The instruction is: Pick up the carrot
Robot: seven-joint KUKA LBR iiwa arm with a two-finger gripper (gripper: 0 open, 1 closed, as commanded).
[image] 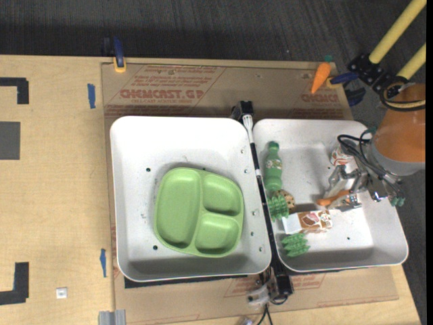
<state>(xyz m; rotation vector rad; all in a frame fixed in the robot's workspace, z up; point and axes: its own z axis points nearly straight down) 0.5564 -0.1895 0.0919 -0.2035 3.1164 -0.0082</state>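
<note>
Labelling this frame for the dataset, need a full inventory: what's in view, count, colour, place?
divided plate: 1, light green, centre of left bin
left bin: 1, white, bench centre
right bin: 1, white, beside left bin
bottle: 1, green, right bin, left side
leafy pieces: 2, green, right bin, lower left
carrot: 1, orange, right bin, at the tool
printed packet: 1, white and orange, right bin centre
orange clamp: 1, board's top edge
arm: 1, orange band, right edge
tool: 1, metal, over carrot
</note>
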